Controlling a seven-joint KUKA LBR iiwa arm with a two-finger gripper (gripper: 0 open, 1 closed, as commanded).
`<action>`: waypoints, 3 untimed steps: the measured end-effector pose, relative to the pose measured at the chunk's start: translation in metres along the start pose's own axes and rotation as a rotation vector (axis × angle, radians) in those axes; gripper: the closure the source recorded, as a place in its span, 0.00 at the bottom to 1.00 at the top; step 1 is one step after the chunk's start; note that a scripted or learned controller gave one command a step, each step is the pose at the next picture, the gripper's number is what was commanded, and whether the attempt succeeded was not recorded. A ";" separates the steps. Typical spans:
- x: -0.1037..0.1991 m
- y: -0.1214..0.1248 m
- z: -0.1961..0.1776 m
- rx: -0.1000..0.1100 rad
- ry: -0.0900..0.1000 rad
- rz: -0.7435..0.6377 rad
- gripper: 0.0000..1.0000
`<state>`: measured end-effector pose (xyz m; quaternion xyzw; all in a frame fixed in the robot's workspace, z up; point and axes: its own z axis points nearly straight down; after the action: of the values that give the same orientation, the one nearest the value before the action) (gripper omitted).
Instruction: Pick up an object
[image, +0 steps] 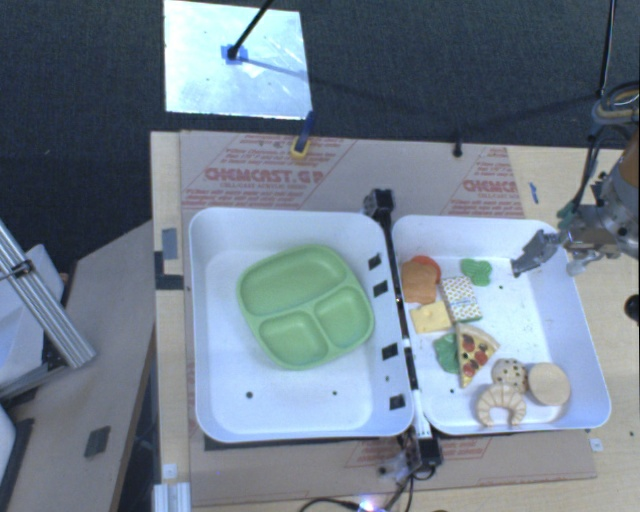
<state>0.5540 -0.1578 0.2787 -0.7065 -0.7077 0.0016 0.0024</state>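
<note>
While the arm reaches in from the right edge, its gripper (545, 250) hangs over the upper right part of the right-hand bin (580, 340), and I can see nothing caught in it. One grey finger shows clearly, slanting down and to the left; a paler part sits just to its right, but whether there is a real gap between the two I cannot tell from this angle.

What matters is that all the toy food lies to the left of the fingers and below them. Nearest is the small green piece (477, 270), just left and a touch lower, lying flat and apart from the tips. Further left sits the orange-red round piece (422, 278), with the checkered cracker (460, 296) and the yellow cheese square (432, 318) packed close beneath. The pizza slice (474, 352) has its long axis running roughly up and down the bin, point downward. The cookie (508, 373), the tan round disc (548, 384) and the croissant (501, 404) cluster well below the fingers, near the bin's lower rim.

By my reckoning a short shift leftward and a descent would put the fingers over the green piece. Well off to the left, the other bin (215, 330) carries a green divided plate (305, 306).
</note>
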 end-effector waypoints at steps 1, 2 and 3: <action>0.000 0.002 -0.004 -0.008 -0.001 -0.002 0.00; -0.004 0.004 0.038 -0.006 -0.001 0.000 0.00; -0.009 0.012 0.094 -0.004 -0.001 0.001 0.00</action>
<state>0.5656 -0.1664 0.1842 -0.7067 -0.7075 0.0005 0.0006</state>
